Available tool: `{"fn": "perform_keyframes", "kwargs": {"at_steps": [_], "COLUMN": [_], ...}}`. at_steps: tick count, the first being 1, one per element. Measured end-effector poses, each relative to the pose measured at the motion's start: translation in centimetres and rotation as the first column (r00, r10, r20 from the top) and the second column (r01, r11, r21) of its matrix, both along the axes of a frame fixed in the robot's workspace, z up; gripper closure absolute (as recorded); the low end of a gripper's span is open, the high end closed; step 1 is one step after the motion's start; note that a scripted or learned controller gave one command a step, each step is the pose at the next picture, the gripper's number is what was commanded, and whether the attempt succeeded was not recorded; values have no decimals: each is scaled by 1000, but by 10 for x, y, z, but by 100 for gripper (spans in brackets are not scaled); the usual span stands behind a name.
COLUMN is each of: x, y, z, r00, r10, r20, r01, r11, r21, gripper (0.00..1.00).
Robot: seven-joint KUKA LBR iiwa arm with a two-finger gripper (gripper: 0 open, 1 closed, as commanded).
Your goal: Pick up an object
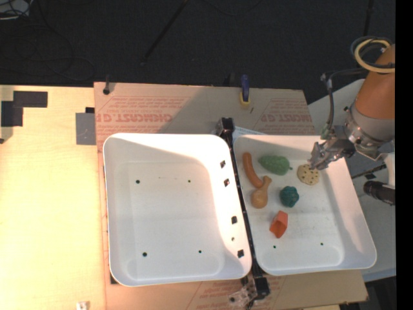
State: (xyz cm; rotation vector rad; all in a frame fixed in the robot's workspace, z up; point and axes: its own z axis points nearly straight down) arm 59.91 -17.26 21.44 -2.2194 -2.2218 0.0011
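Gripper (318, 162) lowered at right bin (348, 237) far edge, finger opening not discernible, spotted cookie (308, 175) just beside its tip, green lump (275, 165), teal ball (289, 196), orange piece (279, 225) nearby

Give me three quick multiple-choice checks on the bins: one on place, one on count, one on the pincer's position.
1. Which bin holds the objects?
A. left
B. right
C. both

2. How many objects lie in it?
A. three
B. five
C. seven

3. The pincer is nearest which object?
A. red piece
B. teal ball
C. dotted disc

Answers:
1 B, all the pieces lie in the right bin.
2 B: sausage, green piece, dotted disc, teal ball and red piece.
3 C, the pincer sits at the disc's upper edge.
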Motion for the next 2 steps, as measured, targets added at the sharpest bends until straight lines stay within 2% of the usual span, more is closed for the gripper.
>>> {"fn": "perform_keyframes", "kwargs": {"at_steps": [1,2], "x": [-10,47], "y": [18,79], "z": [204,193], "r00": [1000,1000], "r10": [1,6], "r20": [18,0], "r01": [-1,-6], "r11": [1000,1000], "r21": [-5,1], "gripper": [100,100]}}
